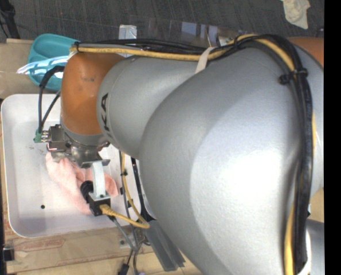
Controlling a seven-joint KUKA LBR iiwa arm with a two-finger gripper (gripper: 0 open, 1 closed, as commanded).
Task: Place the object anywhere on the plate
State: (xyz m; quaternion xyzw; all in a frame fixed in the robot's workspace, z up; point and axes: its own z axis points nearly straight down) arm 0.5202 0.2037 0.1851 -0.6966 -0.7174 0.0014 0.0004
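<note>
Though I couldn't tell how wide my hand [73, 153] stood over the pink cloth [60, 175], a centred pinch seemed wisest.

Cloth [62, 175] in the left bin [20, 171] — under the wrist [81, 133], container [47, 47] behind the bin

Just one camera here, mounted up above the counter [4, 73] and looking down at a slant (dark floor [101, 4] along the top edge). The grey arm [216, 153] reaches in from the right, really close to the lens, over a white bin [18, 171].
</note>
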